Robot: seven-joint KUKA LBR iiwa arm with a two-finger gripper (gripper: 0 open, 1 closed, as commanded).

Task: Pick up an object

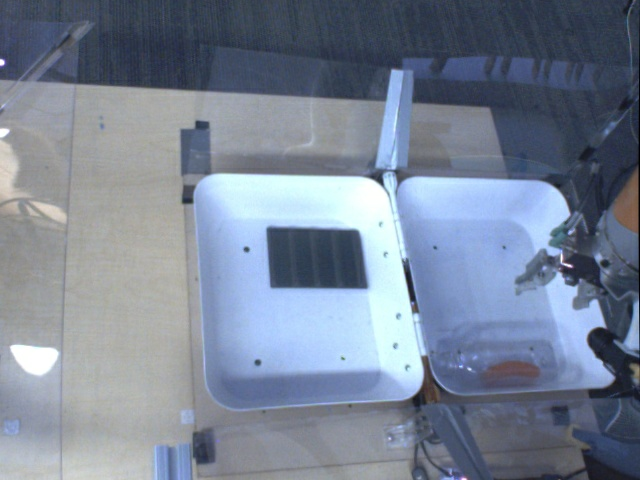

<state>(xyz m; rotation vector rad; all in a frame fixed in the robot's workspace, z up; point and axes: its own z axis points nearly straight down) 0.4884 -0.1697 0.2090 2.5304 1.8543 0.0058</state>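
The hand (545,268) hangs over the right bin (470,203); whether it is released or clenched cannot be told. The clear bottle with an orange end (500,360) lies near the bin's front wall. Risk: the wall may block a finger, and the smooth bottle may slip.

Both bins (300,388): smooth white plastic, slight sheen. Dark ribbed matt panel (316,258) in left bin. Clear glossy plastic bottle (497,360) in right bin. Bench (120,268): pale wood, matt.
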